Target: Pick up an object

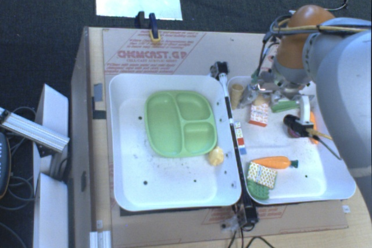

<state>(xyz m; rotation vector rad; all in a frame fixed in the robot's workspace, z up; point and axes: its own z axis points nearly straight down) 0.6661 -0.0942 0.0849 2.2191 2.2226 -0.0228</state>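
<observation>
Jaws [260, 94]: low over right bin [325, 183], grip state unclear | Risk: crowded carton [259, 115] and cup [236, 92] could deflect them, causing a miss.

The big grey arm [340, 75] comes in from the right side and hangs over the right white bin [325, 186]. It is thick and round, and it covers the far right corner of that bin. Above the wrist there is an orange band [299, 29] that looks like a ball. Thin wires loop around the wrist. Below the band the arm bends down to the gripper [261, 93], which sits low over the back part of the right white bin, near its left wall. Its metal parts point down and to the left
</observation>
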